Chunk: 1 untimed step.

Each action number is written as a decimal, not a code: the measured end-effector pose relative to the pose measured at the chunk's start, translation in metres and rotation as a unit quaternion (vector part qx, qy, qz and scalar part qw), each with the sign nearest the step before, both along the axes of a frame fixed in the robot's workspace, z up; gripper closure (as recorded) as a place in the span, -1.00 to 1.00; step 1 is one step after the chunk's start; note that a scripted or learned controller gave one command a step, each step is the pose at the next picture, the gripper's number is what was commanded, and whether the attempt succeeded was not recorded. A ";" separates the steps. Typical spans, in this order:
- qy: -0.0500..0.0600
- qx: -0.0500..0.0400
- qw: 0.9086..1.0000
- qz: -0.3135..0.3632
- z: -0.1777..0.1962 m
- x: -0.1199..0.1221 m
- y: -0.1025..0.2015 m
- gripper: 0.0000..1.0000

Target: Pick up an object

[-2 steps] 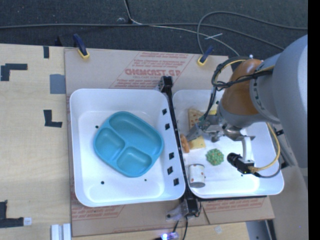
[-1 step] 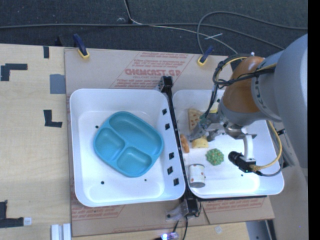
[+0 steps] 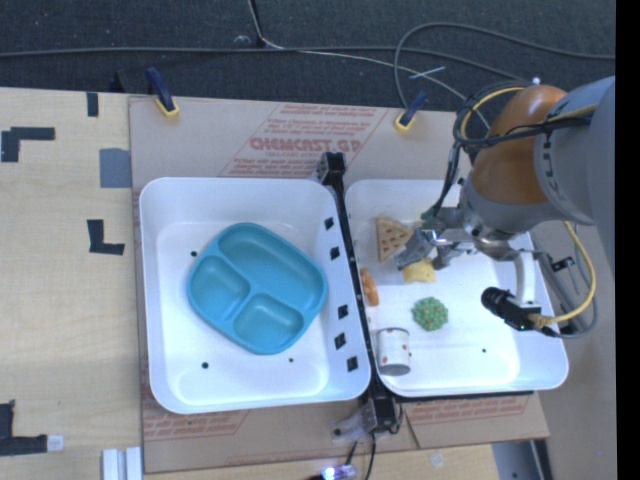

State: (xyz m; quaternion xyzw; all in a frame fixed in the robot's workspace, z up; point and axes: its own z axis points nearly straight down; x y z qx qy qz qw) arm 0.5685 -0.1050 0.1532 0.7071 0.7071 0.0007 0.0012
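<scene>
A light blue divided plate (image 3: 257,286) is seen in the white left bin (image 3: 165,208). In the white right bin (image 3: 545,373) are seen a green, bumpy broccoli-like piece (image 3: 430,313), a tan cracker-like wedge (image 3: 391,235), a yellow piece (image 3: 419,271), an orange piece (image 3: 370,288) and a white cup with a red mark (image 3: 392,349). Red lettering is printed on the brown cardboard sheet (image 3: 290,138).

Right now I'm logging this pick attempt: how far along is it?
Done: the grey arm's gripper is down in the right white bin, at the small yellow block beside the tan waffle-like piece. In hand: nothing visibly held. Left: grasp and lift; the green fuzzy ball and small white cup lie untouched.
</scene>
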 end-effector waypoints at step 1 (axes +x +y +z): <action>-0.001 0.000 1.000 0.001 0.063 -0.001 0.001 1.00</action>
